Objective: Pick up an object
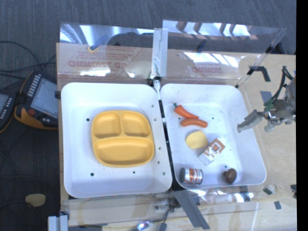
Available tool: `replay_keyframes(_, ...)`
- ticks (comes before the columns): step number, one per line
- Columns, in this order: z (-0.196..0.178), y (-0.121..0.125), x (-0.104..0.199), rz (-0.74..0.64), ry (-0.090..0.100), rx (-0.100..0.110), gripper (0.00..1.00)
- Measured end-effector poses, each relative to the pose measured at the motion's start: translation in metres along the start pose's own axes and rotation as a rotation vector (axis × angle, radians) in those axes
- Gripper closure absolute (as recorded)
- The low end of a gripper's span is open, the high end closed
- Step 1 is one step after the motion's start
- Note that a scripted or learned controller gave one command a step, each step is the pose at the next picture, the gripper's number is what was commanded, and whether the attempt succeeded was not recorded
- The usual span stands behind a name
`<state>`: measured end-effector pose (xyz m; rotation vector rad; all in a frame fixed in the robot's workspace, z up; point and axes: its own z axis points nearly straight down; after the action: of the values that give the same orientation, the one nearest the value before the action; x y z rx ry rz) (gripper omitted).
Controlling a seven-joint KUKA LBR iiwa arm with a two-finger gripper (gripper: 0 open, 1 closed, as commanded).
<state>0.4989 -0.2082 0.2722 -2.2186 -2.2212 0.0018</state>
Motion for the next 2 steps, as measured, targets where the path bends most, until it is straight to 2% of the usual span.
replay_keyframes(1,0.162,0.005,0.029,-0.024,0.001,-0.001,0.0)
replay_keyframes(2,0.182,0.002,0.012,0.182,0.006,-0.012,0.0)
